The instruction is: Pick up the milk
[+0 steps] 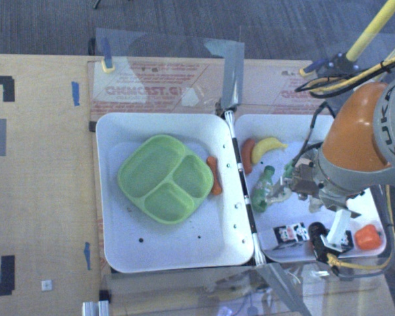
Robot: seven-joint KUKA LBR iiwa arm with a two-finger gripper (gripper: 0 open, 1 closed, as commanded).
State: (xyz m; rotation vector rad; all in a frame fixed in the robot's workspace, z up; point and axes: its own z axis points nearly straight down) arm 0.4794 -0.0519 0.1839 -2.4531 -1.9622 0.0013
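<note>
Two white bins; the milk carton lies unlifted near the right bin's front edge. Gripper hovers above; finger state unclear.

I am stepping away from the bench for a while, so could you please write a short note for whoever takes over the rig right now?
Claw: over the right bin, beside the green bottle. Nothing is visibly held, and whether it is open or shut cannot be told.
Milk: seemingly the small black-and-white carton, lying near the front edge of the right bin, apart from the claw.
Also in that bin: a banana.
Done: nothing yet; the milk is not picked up.
Left: bring the claw over the milk, grasp it and lift it.
</note>
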